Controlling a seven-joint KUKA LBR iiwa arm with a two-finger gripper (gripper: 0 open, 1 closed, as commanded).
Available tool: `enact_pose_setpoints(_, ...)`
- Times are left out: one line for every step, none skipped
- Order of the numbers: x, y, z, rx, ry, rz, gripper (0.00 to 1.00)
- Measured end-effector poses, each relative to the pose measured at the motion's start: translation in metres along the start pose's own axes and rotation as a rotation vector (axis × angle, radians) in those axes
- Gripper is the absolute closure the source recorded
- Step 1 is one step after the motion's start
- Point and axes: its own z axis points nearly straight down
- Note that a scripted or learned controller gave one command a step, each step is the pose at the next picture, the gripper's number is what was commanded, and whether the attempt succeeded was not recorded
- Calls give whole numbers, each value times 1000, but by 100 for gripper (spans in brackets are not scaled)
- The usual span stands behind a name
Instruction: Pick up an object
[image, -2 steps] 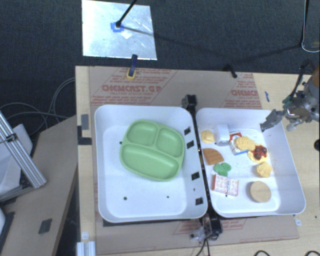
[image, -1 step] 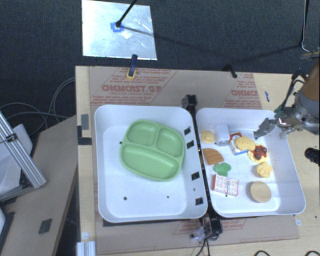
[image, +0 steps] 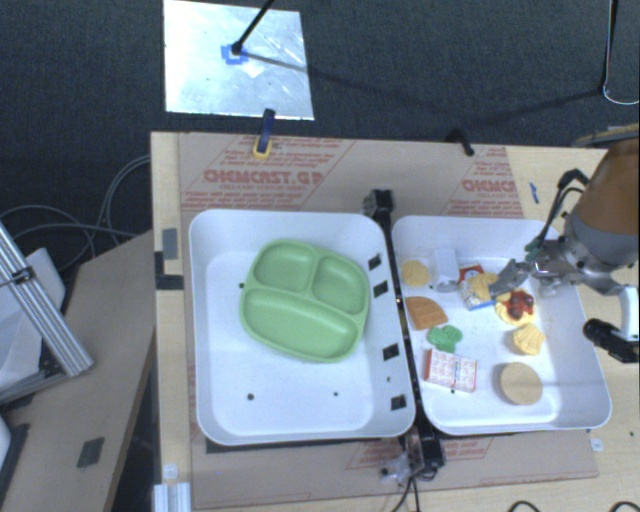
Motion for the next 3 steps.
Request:
enact_pose_setpoints(1, 3, 47, -9, -1, -1, 0)
enact_pose_setpoints(-2, 6, 32, -22, -10, -1, 100)
enact_pose_setpoints(-3, 12, -32, -10, -4, -3, 100)
